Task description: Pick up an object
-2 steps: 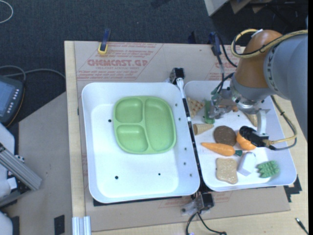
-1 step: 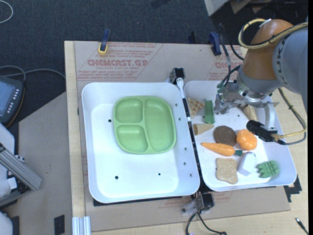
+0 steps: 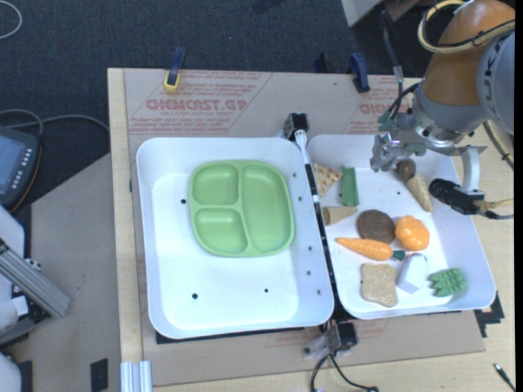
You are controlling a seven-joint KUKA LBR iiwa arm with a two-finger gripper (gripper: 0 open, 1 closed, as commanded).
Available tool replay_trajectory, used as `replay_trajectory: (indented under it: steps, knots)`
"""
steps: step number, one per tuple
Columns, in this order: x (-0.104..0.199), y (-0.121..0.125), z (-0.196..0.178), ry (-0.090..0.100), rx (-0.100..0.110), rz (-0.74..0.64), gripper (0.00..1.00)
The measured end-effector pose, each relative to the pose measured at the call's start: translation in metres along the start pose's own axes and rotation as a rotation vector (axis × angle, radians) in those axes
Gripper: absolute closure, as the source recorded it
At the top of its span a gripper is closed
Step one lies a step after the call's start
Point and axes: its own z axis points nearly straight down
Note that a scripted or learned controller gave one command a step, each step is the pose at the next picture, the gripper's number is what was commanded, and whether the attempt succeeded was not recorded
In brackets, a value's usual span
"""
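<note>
Camera view, as I logged it. Left bin (image 3: pixel 163 300): one green divided plate (image 3: pixel 242 207). Right bin (image 3: pixel 482 268): carrot (image 3: pixel 365 248), orange fruit (image 3: pixel 412 233), brown patty (image 3: pixel 375 223), bread slice (image 3: pixel 379 285), green leafy piece (image 3: pixel 446 282), green stick (image 3: pixel 350 185), cone (image 3: pixel 337 214). Gripper (image 3: pixel 391 155) sat low at the bin's far end, just beside a small brown piece (image 3: pixel 405 169). I could not tell the fingers' opening, nor any hold. Risk, in my judgement: crowded items and the near bin wall could cause a glancing miss.

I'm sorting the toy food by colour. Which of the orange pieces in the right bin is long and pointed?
The carrot, lying flat with a green stub at its right end. The other orange piece is round and sits just right of it.
</note>
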Motion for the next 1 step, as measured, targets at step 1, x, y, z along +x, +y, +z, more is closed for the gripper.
replay_trajectory:
  steps: [1]
  knots:
    - [-0.0001, 0.0016, -0.0356, 0.000, 0.000, 0.000, 1.00]
